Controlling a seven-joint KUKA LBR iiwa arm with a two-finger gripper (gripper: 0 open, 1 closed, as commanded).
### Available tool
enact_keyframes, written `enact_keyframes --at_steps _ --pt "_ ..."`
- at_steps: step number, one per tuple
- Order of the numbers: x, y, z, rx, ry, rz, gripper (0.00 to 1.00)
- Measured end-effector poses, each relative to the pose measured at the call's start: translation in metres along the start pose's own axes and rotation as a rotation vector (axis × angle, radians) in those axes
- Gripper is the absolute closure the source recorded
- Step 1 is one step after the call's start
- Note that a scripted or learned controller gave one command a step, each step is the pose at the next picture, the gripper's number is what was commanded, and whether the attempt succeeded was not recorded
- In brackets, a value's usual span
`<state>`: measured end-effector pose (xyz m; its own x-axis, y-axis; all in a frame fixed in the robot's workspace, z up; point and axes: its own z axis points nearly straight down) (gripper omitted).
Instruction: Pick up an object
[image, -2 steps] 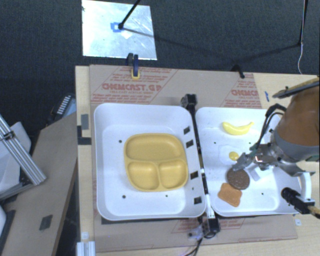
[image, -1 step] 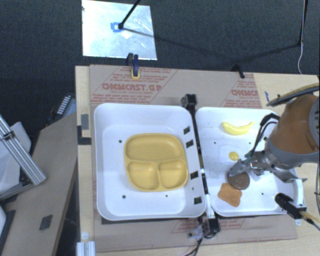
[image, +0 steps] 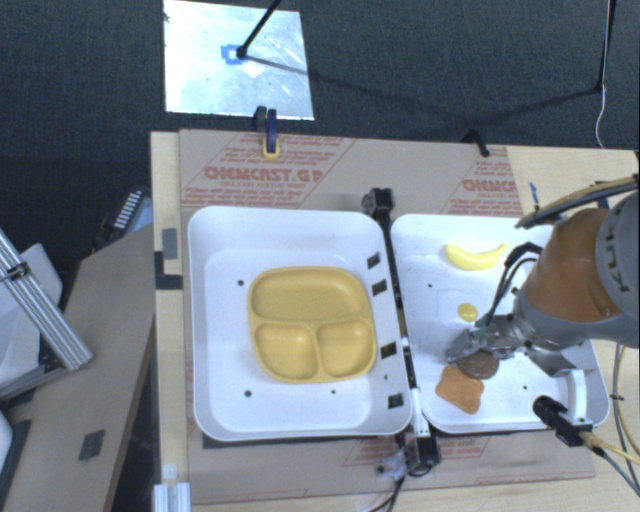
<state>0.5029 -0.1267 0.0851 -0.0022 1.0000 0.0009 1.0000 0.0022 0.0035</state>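
Observation:
My gripper (image: 468, 347) hangs low in the right bin (image: 425, 240), reaching in from the right under the orange-banded wrist. Its tip is just above or touching a round brown disc (image: 482, 366); I cannot tell which. A tan, toast-like piece (image: 460, 390) lies just in front of the disc, near the bin's front wall. Behind the gripper sits a small yellow lump (image: 467, 312). A yellow banana (image: 474, 256) lies at the back of this bin.
The left bin (image: 215, 300) holds a yellow divided tray (image: 305, 323) at its middle. A black divider (image: 390, 300) with clips runs between the bins. Cardboard lines the bench beneath them.

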Motion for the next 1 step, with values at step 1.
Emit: enact_keyframes --at_steps 1 --pt "-0.0008 -0.0007 -0.0092 0.002 -0.001 0.001 1.00"
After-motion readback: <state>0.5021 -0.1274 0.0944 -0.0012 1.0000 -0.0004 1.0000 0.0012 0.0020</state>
